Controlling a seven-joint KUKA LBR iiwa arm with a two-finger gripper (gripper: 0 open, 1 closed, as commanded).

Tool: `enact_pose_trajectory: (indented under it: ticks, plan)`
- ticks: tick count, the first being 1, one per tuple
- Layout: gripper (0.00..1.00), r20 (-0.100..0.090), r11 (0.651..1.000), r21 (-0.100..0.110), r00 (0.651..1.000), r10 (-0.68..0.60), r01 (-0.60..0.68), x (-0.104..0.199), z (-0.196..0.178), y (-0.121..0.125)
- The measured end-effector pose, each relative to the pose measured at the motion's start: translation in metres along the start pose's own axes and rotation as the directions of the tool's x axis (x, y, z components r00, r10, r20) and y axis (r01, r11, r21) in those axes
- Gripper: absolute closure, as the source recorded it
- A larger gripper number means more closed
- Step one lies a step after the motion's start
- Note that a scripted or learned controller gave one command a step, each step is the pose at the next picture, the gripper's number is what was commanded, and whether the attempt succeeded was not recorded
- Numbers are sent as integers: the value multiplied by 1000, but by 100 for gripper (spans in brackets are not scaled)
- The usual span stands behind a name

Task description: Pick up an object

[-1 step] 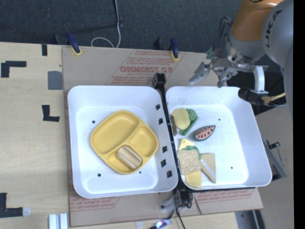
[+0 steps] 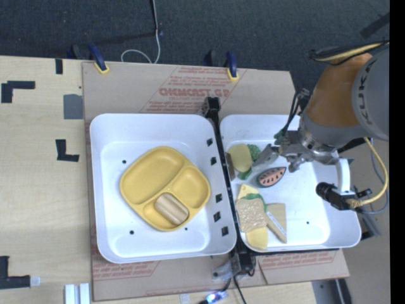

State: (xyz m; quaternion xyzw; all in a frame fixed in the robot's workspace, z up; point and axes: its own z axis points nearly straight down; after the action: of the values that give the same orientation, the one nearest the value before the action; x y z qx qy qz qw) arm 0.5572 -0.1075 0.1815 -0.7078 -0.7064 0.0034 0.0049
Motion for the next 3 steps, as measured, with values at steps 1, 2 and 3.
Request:
enact_pose_trajectory:
  ticks: [1,2,3]
  plan:
    - [0,3,1000,-16,1000,-3,3,-22,95,34]
    - [100,-2,1000,-17,1000,-4,4,-20,83,35]
    - [0,-2,1000,-17,1000,-3,3,-20,83,35]
